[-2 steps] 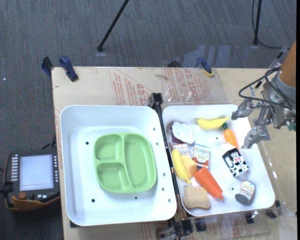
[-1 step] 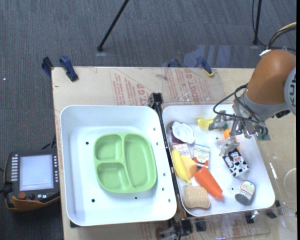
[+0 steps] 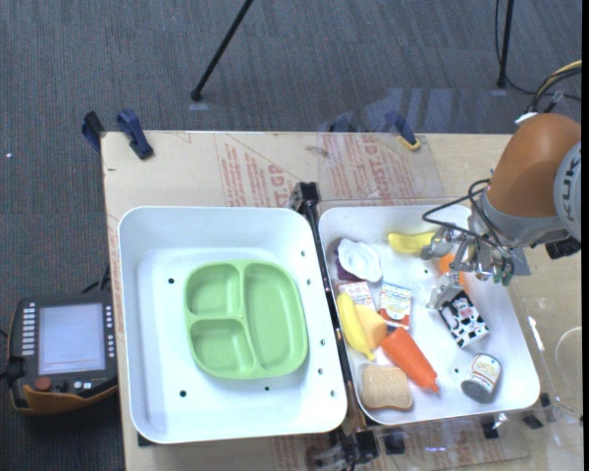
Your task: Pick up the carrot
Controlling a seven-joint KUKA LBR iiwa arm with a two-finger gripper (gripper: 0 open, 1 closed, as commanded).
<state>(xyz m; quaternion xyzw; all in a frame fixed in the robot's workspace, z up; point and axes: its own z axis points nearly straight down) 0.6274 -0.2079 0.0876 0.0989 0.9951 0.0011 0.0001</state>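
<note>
The orange carrot (image 3: 410, 357) lies in the right bin (image 3: 523, 346), near its front middle, pointing down and to the right. It rests between a yellow item (image 3: 354, 324) and a slice of bread (image 3: 385, 388). My gripper (image 3: 458, 264) hangs over the bin's upper right part, above and to the right of the carrot and well apart from it. A black-and-white carton (image 3: 462, 320) sits just below the gripper. A small orange patch shows beside the gripper, and I cannot make out what it is.
The right bin also holds a yellow banana-like piece (image 3: 410, 241), a white item (image 3: 361, 258), a small printed carton (image 3: 396, 303) and a can (image 3: 482, 377). A green divided plate (image 3: 245, 319) sits in the left bin (image 3: 142, 263). A tablet (image 3: 69, 346) lies left of the bench.
</note>
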